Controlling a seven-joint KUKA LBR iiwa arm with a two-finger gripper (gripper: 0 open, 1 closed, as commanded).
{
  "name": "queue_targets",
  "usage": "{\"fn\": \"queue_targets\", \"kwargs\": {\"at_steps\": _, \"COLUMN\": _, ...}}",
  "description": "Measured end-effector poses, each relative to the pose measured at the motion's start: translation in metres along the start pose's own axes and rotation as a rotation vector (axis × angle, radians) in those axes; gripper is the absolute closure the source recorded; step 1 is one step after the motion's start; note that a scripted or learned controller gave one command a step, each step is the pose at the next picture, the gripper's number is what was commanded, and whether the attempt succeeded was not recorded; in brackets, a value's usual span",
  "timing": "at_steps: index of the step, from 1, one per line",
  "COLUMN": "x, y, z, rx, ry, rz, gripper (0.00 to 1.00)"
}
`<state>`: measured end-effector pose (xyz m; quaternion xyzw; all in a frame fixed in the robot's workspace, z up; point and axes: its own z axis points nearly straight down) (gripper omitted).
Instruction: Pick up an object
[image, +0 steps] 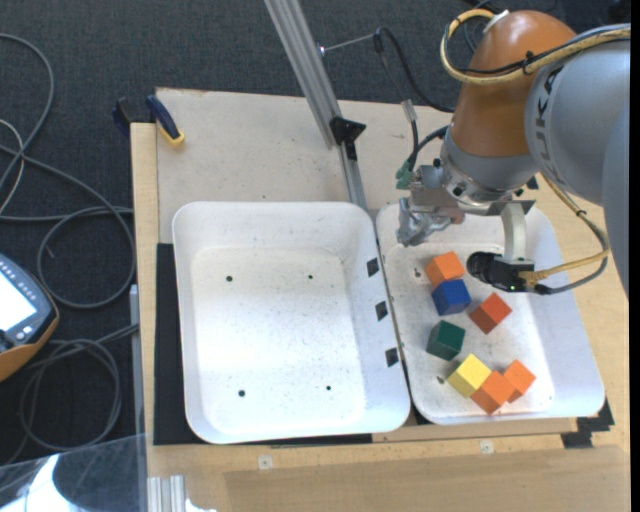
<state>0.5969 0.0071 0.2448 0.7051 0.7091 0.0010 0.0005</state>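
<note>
1. The gripper (413, 232) hangs over the right bin (570, 330), near its upper-left corner; I cannot tell its state.
2. Just beside it lies an orange block (445, 268), touching a blue block (451, 296).

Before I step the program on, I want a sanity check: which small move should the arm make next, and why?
Probably shift the end effector slightly toward the orange block and lower it. It sits over the right bin's far-left corner, just beside that block, with nothing visibly held; the blue block touches the orange one's near side.
</note>
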Motion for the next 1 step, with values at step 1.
{"fn": "queue_targets", "kwargs": {"at_steps": 1, "x": 0.0518, "y": 0.0232, "z": 0.0109, "rx": 0.0, "ry": 0.0, "rz": -0.001, "gripper": 1.0}}
